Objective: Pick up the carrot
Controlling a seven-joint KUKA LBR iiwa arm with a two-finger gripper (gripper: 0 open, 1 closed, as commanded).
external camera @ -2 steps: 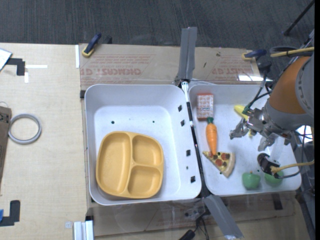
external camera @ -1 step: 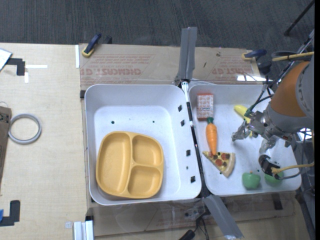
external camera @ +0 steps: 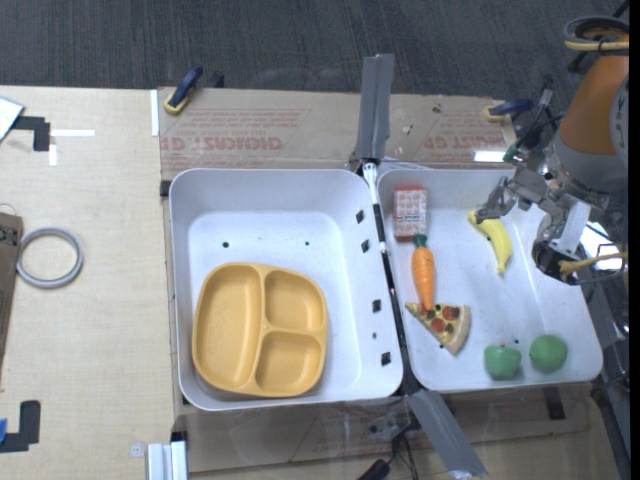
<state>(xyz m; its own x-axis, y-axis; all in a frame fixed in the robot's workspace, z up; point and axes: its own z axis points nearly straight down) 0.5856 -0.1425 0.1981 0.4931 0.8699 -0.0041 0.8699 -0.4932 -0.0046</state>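
Two shallow white bins sit side by side on a cardboard-covered worktop, the left bin carrying a yellow divided plate with three compartments. The right bin holds the clutter: a small pink-and-white box near its top left corner, a banana toward the upper right, a toy pizza slice low in the middle, and two green round fruits side by side along the bottom edge. The carrot lies in the left part of the right bin, close to the wall it shares with the other bin, orange with a green top pointing up toward the box just above it and its narrow tip pointing down to the pizza slice, which it nearly touches. The box and the pizza slice crowd it at either end, while the bin floor to its right lies bare as far as the banana. The arm, grey with an orange band, reaches in from the right, its gripper hanging just above the banana's upper end, well apart from the carrot; whether the fingers are open or closed cannot be told. A roll of tape lies on the worktop at far left, and blue clamps grip the cardboard's far edge.
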